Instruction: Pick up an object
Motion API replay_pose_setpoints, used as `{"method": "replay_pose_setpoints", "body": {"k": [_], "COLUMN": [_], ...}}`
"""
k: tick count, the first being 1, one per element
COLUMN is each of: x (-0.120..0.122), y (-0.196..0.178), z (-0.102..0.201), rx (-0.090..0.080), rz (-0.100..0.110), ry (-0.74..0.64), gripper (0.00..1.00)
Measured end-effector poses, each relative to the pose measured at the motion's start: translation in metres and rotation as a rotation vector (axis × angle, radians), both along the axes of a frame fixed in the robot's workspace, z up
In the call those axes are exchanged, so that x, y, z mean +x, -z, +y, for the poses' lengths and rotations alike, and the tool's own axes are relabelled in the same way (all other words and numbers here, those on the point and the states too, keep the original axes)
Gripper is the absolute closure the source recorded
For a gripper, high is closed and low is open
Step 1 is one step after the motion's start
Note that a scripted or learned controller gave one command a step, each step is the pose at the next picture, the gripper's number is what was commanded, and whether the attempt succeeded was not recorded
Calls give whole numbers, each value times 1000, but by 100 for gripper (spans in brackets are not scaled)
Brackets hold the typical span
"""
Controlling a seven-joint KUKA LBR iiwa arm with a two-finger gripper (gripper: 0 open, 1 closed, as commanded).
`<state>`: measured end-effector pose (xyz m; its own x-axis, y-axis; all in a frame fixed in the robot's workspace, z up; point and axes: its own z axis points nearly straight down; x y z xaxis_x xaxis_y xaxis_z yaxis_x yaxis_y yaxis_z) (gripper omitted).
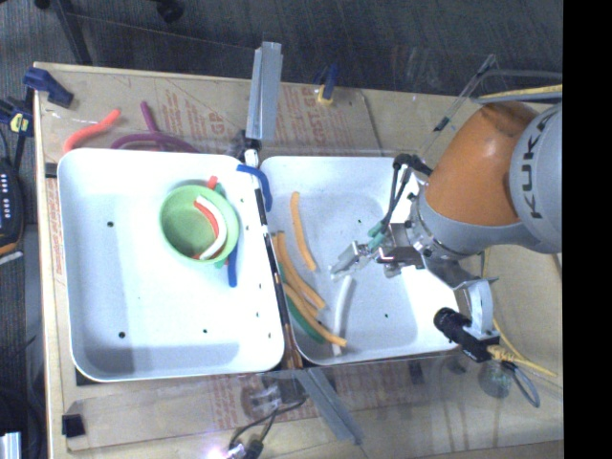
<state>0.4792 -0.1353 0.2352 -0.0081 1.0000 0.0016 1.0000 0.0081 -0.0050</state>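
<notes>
Bright, even overhead light washes both white bins [143, 333] nearly to glare, flattening their walls. A soft grey shadow pools in the left bin toward 7 o'clock. The floor [382, 17] at 12 o'clock stays dim. Focus is moderately soft throughout; the arm [497, 175] at 3 o'clock looks slightly blurred.
</notes>
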Motion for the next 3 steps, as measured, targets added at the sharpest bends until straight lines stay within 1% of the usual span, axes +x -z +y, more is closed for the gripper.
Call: {"method": "replay_pose_setpoints", "body": {"k": [1, 2, 3], "x": [73, 115, 115], "y": [105, 140, 130], "z": [15, 15, 16], "rx": [-1, -4, -5], "rz": [1, -8, -7], "ry": [-118, -166, -173], "gripper": [0, 0, 100]}}
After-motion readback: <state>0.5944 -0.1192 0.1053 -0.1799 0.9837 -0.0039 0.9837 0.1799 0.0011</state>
